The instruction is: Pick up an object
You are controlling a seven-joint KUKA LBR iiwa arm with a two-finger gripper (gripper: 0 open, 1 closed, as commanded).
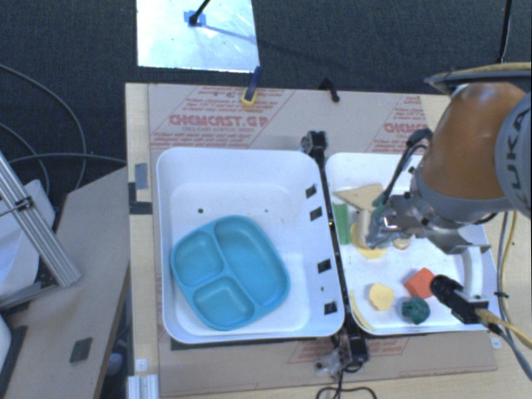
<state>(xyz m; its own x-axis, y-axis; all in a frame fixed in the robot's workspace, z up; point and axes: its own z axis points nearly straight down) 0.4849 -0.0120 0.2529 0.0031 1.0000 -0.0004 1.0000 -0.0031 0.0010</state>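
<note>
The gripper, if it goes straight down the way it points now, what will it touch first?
Most likely the pale yellow piece lying on the right bin floor just under the gripper. Height is hard to judge from this slanted view, so it may already be close.

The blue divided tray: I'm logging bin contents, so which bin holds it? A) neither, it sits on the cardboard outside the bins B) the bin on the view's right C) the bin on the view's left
C: the blue divided tray lies flat inside the left bin, while the right bin holds the small items, such as the orange block and the dark green piece.
</note>
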